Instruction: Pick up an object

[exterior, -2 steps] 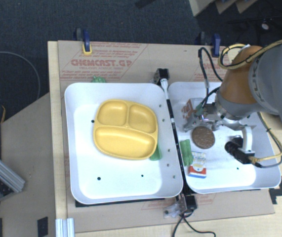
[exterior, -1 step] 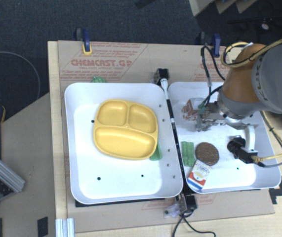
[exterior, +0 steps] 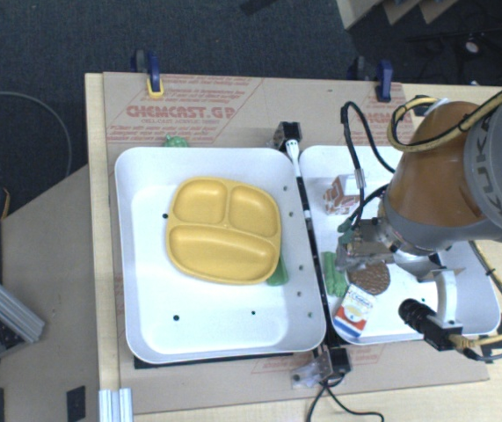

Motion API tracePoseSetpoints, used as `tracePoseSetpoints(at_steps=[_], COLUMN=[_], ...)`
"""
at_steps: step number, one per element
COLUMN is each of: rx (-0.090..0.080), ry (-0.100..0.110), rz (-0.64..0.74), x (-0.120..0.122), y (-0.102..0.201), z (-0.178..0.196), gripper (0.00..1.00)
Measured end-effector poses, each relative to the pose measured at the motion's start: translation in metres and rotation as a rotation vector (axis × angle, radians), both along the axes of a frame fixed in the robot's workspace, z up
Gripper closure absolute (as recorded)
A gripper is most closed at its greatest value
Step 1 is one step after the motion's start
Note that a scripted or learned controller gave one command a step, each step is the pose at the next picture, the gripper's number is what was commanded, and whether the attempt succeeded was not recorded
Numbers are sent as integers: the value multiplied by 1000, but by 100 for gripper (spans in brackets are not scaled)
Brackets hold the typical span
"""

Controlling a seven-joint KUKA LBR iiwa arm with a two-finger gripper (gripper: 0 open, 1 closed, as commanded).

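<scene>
The grey and orange arm covers much of the right bin (exterior: 316, 161), and my gripper (exterior: 359, 255) is down inside it, near the bin's left wall. Directly under the gripper lies a round brown cookie-like object (exterior: 374, 279). In front of that lies a white pouch with red and blue print (exterior: 353, 312). A green strip (exterior: 331, 276) runs along the bin's left wall beside the gripper. A small red and white packet (exterior: 341, 195) lies toward the back of the bin.
The left bin (exterior: 145, 262) holds a yellow divided plate (exterior: 224, 229), with a green piece (exterior: 278, 274) peeking from under the plate's right edge. Black cables (exterior: 356, 152) loop over the right bin's back. A black fitting (exterior: 426, 322) projects from the arm at the front right.
</scene>
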State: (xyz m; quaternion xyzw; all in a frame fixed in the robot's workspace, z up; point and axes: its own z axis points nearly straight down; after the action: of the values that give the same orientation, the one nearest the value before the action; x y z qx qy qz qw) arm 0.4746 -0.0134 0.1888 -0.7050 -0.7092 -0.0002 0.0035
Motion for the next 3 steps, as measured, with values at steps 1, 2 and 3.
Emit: tracePoseSetpoints(at_steps=[1,2,3], rx=[-1,3,-8], ry=[-10,-19,4], rz=[7,8,-8], x=[5,5,3], y=[102,199,186], z=[47,161,95], gripper=[100,100,100])
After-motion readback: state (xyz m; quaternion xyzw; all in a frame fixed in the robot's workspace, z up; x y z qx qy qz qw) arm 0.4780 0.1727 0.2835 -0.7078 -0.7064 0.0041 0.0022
